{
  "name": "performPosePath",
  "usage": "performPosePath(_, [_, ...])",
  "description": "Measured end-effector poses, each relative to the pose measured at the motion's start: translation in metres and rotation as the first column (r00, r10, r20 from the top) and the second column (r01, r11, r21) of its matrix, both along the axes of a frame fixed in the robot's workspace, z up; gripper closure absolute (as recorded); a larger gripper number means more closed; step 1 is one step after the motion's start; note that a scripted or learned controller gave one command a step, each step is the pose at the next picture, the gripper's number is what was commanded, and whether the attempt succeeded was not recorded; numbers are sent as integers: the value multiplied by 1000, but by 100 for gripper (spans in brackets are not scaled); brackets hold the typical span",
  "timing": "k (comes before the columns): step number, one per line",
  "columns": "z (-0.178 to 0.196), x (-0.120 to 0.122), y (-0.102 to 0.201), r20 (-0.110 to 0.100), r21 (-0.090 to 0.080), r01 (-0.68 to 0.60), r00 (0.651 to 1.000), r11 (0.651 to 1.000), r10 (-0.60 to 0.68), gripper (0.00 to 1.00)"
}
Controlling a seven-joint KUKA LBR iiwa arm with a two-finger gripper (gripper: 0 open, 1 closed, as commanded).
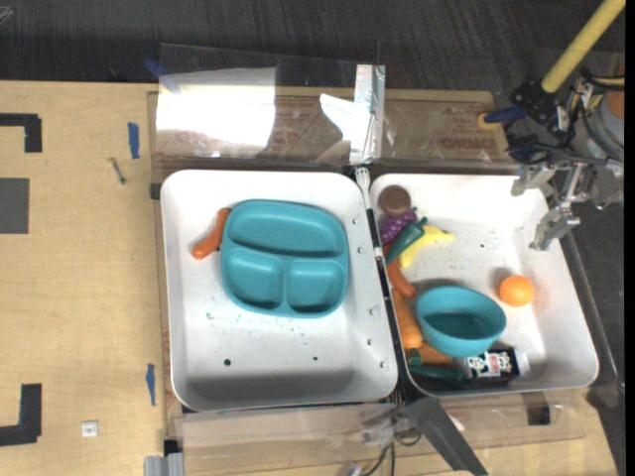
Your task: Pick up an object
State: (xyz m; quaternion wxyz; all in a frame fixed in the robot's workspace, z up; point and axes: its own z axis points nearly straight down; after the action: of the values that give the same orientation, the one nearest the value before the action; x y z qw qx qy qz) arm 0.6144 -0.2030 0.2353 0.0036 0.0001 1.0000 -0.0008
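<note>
Judging the orange ball [515, 290] as the easiest candidate: it lies alone on bare floor of the right bin [571, 296], near the right wall, well apart from the cluttered left side. It looks like a small toy fruit, probably light and rigid; the round smooth surface could roll or squirt out if the close is off-centre, so the hold should straddle its widest part from above. Next outward, the teal bowl [459, 318] sits just left of the ball, open side up; likely light stiff plastic, graspable only by pinching 1 rim wall. Touching its lower edge lies a small dark bottle with a white label [493, 364] on its side, slim enough to close across its body, though likely slick. Along the bin's left wall is a packed pile: a brown round piece [394, 199], purple grapes [396, 228], a yellow banana [421, 244], and orange and green pieces below, partly hidden; all touch, so a clean hold there looks doubtful. The left bin [189, 296] holds a teal 3-compartment plate [285, 256] with an orange carrot-like piece [209, 238] against its left edge. The gripper [558, 216] hangs over the right bin's upper right corner, above the ball; it carries nothing, but how wide it stands I cannot tell.
</note>
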Motion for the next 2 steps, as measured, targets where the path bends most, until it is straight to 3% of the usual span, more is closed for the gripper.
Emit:
performPosePath(1, [-145,-30,-21,3,-1,-45,999,999,45,0])
performPosePath(2, [-147,-50,30,2,1,149,989,989,-149,0])
